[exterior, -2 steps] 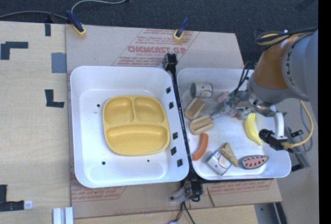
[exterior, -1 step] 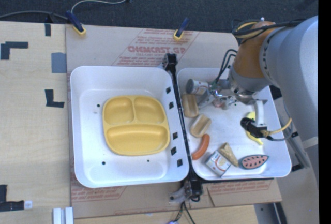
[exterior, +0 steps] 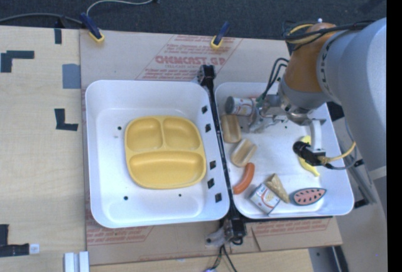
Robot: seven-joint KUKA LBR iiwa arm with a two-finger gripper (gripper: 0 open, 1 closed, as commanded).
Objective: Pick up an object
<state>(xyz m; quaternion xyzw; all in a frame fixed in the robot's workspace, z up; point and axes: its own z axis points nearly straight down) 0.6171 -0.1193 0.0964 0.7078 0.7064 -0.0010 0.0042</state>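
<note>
My gripper [exterior: 256,116] reaches into the back left part of the right bin [exterior: 342,201] from the right. It sits just right of a small grey can [exterior: 236,104] lying on its side and a tan bread piece [exterior: 230,129]. Its tip seems close to both, though contact is unclear. In front of it lie a bread roll [exterior: 242,152], a red sausage [exterior: 244,178], a small tin [exterior: 264,199], a cheese wedge [exterior: 277,187] and a watermelon slice [exterior: 308,196]. A yellow banana [exterior: 307,163] shows partly beneath the arm's cable.
The left bin [exterior: 100,201] holds a yellow divided plate [exterior: 166,151]. A black divider with clips [exterior: 213,139] runs between the bins. The grey arm and its orange band [exterior: 308,66] cover the right bin's back right corner. Cardboard lies under both bins.
</note>
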